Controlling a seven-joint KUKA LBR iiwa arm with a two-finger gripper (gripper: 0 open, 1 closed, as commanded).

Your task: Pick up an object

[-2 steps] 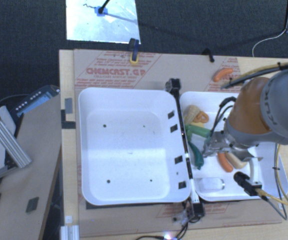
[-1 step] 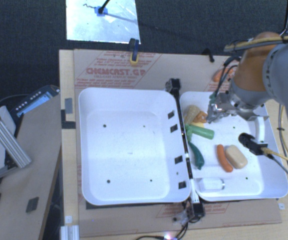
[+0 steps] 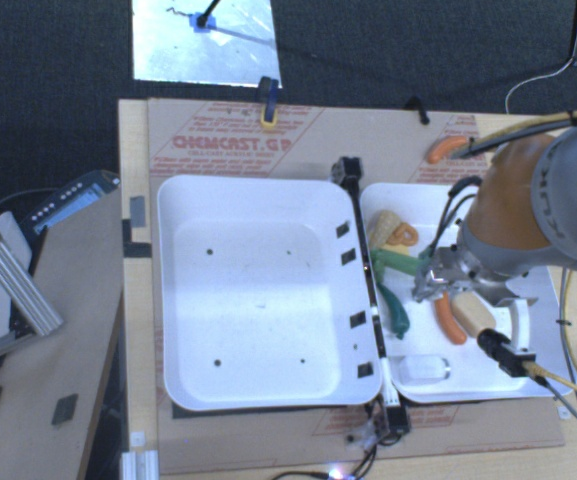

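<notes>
The pincer sits low in the right bin, just right of the divider between the 2 bins, and the arm comes in over it from 2 o'clock, its grey and orange wrist bulking above that bin's right half.

Nearest candidate: an orange sausage-shaped piece, lying at about 5 o'clock from the pincer, just beside it, long axis running roughly 11 to 5. A pale bun-like piece lies against its right side, on the same slant.

At 9 o'clock from the pincer, a green piece lies nearly touching the tip, long axis close to 10 to 4. A darker green one lies at 7 o'clock, steep, running 12 to 6 beside the divider. Further up, at 11 o'clock, sit a yellowish piece and an orange ring.

I cannot tell whether the pincer is apart or together; the metal tip is too small and cluttered to read. Nothing is visibly held.

My read: the green piece at 9 o'clock is the likeliest target, and the crowding there risks a miss. The left bin holds no candidates.
</notes>
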